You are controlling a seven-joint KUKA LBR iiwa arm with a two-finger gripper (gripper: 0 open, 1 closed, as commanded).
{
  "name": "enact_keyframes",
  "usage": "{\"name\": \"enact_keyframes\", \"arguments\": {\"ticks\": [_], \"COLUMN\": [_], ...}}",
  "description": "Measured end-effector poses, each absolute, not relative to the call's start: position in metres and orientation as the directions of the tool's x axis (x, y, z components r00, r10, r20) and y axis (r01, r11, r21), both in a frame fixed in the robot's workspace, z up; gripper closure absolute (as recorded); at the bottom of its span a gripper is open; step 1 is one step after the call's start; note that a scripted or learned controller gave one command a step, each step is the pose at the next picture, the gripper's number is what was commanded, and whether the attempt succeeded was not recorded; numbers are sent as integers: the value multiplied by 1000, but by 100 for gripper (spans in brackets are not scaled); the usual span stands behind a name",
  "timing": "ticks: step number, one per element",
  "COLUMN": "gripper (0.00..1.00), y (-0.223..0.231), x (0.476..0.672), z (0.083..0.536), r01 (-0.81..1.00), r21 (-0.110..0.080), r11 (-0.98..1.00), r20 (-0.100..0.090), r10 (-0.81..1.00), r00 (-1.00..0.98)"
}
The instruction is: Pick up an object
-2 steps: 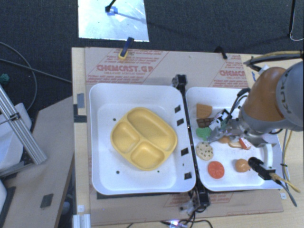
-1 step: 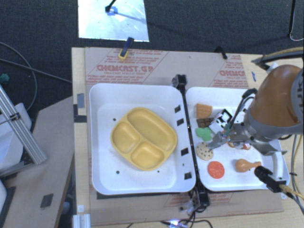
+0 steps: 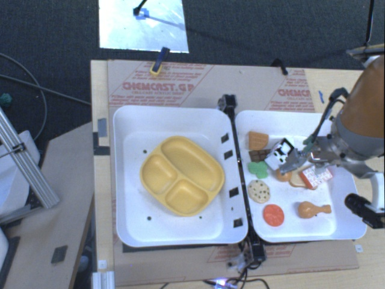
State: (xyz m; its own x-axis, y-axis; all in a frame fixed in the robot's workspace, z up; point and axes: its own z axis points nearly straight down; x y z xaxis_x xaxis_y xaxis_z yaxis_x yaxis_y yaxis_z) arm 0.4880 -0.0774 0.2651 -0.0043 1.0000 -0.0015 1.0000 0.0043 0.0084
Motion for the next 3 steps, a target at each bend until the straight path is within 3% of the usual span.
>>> {"name": "enact_keyframes", "arguments": {"ticks": [1,2,3], "gripper": [0,0,0], "y": [-9,-26,12], "x": [486,497,487], "z": [181,184,184], "r01": [1000,1000,1000], "r21": [-5,2,0], "r11": [10,1,8], "r20": [3,0,2], "r10": [1000,1000,1000], "r00": [-10,-1,-8]}}
